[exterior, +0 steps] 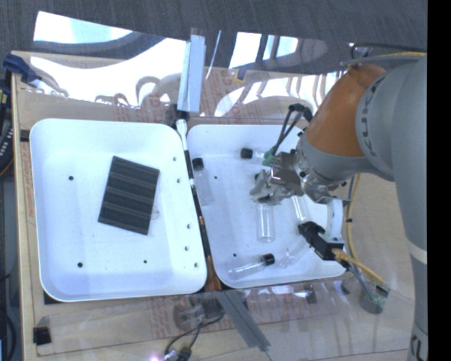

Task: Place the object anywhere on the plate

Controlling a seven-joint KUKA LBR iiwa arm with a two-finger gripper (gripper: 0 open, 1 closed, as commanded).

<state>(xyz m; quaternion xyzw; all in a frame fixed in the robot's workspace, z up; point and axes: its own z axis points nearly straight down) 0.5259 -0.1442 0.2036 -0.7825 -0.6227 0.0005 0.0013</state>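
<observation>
In the camera view, two shallow white bins sat side by side on the bench. The left bin [52, 269] held a dark ribbed rectangular plate [129, 195], lying flat and tilted slightly, a little left of the bin's middle. The right bin [218, 262] held several small clear vials with black caps — one [266, 222] lying just below the gripper, another [254, 264] near the bin's near edge, and one [198, 173] close to the left wall. A small black cap [246, 153] lay toward the far side.

The grey arm [376, 119], with its orange band, reached in from the right. Its gripper [273, 186] hung over the middle of the right bin, just above the vial — whether the gripper was open or closed could not be told.
</observation>
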